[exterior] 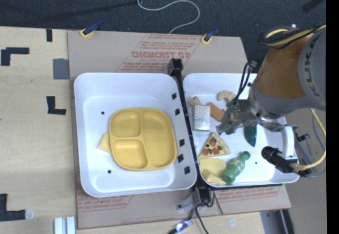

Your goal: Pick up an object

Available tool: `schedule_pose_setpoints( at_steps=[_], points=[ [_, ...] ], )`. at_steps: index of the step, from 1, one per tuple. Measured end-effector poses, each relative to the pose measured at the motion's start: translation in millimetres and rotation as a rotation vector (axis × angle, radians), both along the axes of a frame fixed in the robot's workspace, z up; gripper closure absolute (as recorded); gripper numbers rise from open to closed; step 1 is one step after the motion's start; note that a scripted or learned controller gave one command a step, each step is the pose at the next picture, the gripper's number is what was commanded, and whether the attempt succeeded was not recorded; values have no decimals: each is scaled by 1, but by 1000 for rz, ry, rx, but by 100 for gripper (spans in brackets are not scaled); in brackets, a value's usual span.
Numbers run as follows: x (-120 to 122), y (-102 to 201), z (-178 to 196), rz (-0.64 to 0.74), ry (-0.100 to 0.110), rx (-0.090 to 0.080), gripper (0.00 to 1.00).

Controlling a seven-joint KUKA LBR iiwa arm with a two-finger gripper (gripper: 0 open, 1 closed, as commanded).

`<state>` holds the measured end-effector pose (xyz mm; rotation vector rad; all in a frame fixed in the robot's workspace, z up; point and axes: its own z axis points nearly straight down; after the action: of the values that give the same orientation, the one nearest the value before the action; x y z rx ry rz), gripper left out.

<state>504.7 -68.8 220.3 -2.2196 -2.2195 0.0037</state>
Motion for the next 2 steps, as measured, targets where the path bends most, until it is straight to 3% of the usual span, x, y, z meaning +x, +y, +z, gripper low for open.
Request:
schedule_pose_setpoints(
  at_steps=[2],
  points=[
    [9,-4,-2,1,-1,0,100]
  ],
)
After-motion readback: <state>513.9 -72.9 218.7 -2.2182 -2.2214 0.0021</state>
